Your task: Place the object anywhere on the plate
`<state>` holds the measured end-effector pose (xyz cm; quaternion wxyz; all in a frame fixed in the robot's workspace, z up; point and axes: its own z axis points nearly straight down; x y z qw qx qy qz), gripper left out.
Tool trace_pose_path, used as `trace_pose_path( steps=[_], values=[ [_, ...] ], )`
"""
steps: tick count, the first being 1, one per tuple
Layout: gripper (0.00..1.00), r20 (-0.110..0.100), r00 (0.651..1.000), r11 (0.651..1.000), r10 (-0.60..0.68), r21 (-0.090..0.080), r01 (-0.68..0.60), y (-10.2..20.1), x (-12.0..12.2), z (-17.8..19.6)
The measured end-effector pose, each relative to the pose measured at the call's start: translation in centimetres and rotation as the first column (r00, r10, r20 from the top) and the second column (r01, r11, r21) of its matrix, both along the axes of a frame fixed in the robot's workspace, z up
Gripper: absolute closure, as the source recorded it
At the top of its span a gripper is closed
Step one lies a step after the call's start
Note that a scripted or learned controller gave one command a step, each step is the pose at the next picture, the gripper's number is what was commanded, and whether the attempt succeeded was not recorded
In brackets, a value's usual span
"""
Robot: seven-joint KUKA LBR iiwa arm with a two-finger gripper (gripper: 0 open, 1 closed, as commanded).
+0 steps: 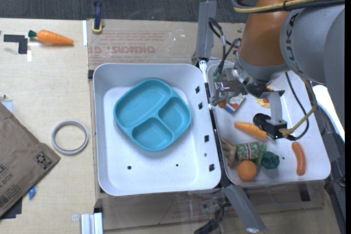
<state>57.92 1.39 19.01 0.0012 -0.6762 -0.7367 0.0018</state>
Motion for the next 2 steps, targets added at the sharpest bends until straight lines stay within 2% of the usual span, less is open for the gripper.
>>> trace_pose_path(
  steps=[1,2],
  values=[
    [1.0,0.002,0.979,0.979,0.204,0.0,-0.204,8.22,1.57,0.01],
    [0.0,0.002,0.979,0.979,0.204,0.0,-0.204,8.17,1.58,0.02]
  ],
)
